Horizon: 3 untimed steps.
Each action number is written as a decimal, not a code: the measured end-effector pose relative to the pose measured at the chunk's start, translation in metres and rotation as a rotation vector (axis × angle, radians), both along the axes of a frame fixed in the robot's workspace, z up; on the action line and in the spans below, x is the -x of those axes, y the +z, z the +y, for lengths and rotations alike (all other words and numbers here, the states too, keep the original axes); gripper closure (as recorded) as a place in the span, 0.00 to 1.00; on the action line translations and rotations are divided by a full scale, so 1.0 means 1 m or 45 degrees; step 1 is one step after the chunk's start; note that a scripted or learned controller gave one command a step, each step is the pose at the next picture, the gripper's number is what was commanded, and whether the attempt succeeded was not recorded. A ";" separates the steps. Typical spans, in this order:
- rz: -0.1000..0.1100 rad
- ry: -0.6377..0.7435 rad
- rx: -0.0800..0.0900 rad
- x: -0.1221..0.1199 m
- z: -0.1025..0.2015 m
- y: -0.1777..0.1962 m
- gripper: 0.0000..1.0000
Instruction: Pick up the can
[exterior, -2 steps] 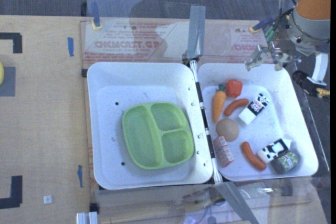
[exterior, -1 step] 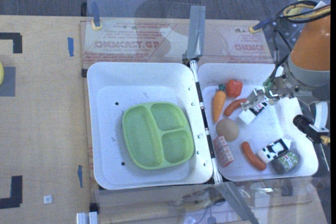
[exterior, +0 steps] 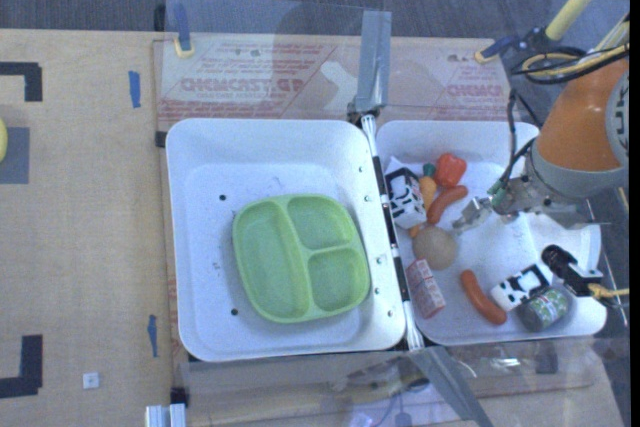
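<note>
The can (exterior: pixel 545 308), a short grey-green cylinder with a dark top, stands in the near right corner of the right bin (exterior: pixel 520 137). A black-and-white cow-patterned toy (exterior: pixel 519 288) touches its left side. My gripper (exterior: pixel 474 214) hangs over the middle of the right bin, pointing left, well up and to the left of the can. It is just right of a red sausage-shaped toy (exterior: pixel 445 204), and nothing of the can is near it.
The right bin also holds a red pepper (exterior: pixel 451 168), a second cow-patterned piece (exterior: pixel 403 196), a brown potato (exterior: pixel 434 246), a reddish box (exterior: pixel 427 287) and an orange carrot-like toy (exterior: pixel 483 298). A green divided plate (exterior: pixel 300 257) lies in the left bin (exterior: pixel 200 165).
</note>
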<state>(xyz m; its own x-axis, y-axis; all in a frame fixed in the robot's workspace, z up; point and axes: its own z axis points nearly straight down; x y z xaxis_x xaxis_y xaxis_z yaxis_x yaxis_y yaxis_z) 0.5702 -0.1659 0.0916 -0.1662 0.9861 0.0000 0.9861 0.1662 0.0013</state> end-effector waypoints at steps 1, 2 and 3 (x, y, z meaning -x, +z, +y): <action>-0.005 -0.003 0.001 -0.001 -0.001 0.011 1.00; -0.003 0.186 0.002 0.002 0.018 -0.004 1.00; -0.005 0.173 0.005 -0.005 -0.039 -0.005 1.00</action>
<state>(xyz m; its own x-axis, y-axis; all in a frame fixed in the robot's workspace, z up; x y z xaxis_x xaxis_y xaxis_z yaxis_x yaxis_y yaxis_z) 0.5755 -0.2053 0.0864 -0.2982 0.9545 -0.0045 0.9545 0.2982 0.0045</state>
